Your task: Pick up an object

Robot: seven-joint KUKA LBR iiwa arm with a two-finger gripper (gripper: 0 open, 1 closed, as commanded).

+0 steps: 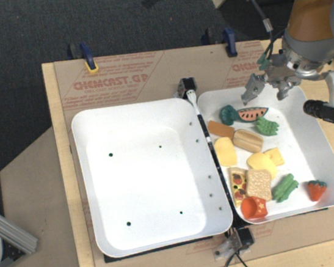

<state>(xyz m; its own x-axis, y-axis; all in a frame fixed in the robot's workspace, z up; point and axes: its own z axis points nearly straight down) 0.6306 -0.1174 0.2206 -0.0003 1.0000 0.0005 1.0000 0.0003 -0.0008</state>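
The left bin (142, 176) lies at nine o'clock, and the toy foods crowd the right bin (322, 139) at three, the watermelon slice (253, 113) near its far edge. At one o'clock the gripper (269, 89) hovers above that edge, fingers spread and grasping nothing.

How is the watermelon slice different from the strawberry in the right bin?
The watermelon slice is a flat half-round with a green rind and dark seeds; the strawberry is plump with a green leafy top. The slice lies near the bin's far end, the strawberry at the near corner. Both are red toy foods.
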